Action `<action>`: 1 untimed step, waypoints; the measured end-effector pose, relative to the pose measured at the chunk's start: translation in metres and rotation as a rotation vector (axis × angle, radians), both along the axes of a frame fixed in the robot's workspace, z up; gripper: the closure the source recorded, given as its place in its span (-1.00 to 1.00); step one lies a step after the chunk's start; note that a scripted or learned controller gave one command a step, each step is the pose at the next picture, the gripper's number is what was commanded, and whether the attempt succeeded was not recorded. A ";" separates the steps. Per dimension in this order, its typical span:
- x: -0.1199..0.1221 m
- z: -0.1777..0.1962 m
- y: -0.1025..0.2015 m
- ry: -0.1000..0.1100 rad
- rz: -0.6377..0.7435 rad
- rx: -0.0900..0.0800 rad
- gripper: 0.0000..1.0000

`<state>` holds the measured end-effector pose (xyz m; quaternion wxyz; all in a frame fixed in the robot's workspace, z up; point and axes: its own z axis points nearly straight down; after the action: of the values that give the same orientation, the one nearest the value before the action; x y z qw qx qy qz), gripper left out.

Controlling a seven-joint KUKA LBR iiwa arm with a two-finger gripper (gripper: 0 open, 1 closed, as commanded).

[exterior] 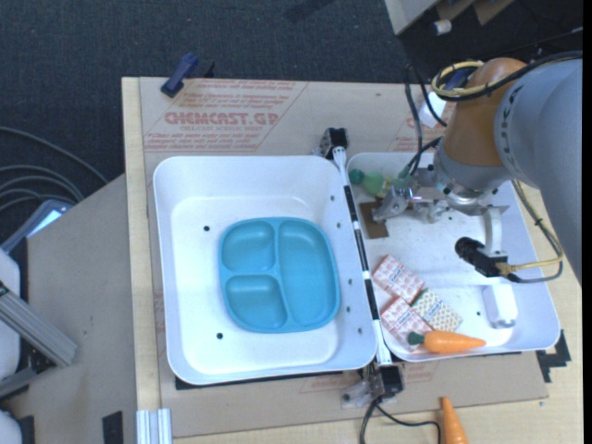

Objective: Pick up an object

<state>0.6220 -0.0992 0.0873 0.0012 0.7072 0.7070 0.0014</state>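
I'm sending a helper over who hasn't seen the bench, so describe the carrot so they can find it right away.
Start at the right bin, the one under the arm. Go to its near edge, where the carrot lies on its side beside some patterned packets. It is the one smooth orange tapered thing there, with a green end; the packets are flat and checked.
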 end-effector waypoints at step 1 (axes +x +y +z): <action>0.040 -0.004 0.002 0.034 0.003 0.005 -1.00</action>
<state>0.6615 -0.0970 0.0837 -0.0127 0.7060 0.7080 -0.0088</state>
